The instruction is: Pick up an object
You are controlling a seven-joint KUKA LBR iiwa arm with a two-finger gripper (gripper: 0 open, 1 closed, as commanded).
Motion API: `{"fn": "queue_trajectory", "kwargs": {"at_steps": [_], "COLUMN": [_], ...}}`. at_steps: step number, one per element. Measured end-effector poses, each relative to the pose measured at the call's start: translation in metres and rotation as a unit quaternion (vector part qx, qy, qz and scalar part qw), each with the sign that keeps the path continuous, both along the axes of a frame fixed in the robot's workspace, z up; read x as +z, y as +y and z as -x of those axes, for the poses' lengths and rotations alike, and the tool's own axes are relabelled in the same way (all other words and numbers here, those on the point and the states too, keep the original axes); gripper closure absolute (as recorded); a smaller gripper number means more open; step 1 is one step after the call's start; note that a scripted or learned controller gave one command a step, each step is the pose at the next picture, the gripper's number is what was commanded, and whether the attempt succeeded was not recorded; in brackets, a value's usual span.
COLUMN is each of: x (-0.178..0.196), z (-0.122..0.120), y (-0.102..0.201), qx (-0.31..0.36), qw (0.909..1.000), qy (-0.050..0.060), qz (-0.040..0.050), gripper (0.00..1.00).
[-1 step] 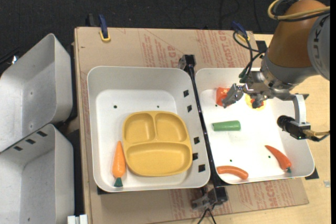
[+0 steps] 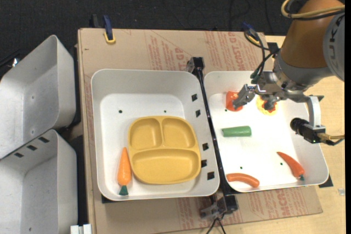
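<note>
Claw (image 2: 259,95) low over the back of the right bin (image 2: 312,145), fingers spread apart with nothing between them; red-orange piece (image 2: 235,101) just beside the left finger, yellow-orange piece (image 2: 269,105) just beside the right, neither gripped; green cylinder (image 2: 236,131) lying flat near the front of the claw; further forward, a red pepper (image 2: 291,164) at the right wall and an orange sausage (image 2: 242,178) at the front rim; across the divider in the left bin (image 2: 109,90), a yellow divided plate (image 2: 163,149) with a carrot (image 2: 124,168) just beside it.
</note>
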State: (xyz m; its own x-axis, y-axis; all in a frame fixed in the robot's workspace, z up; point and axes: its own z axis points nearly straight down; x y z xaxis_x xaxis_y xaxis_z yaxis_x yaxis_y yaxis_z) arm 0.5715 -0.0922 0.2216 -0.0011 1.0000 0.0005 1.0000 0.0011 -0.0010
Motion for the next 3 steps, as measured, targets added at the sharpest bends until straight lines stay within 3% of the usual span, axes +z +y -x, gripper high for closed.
{"fn": "queue_trajectory", "kwargs": {"at_steps": [2,3], "x": [-0.106,-0.125], "z": [0.003,0.0], "y": [-0.004,-0.005], "qx": [-0.001,-0.001], "qw": [1.0,1.0], "qy": [0.002,-0.005], "qz": [0.0,0.0025], "gripper": [0.0,0.0]}}
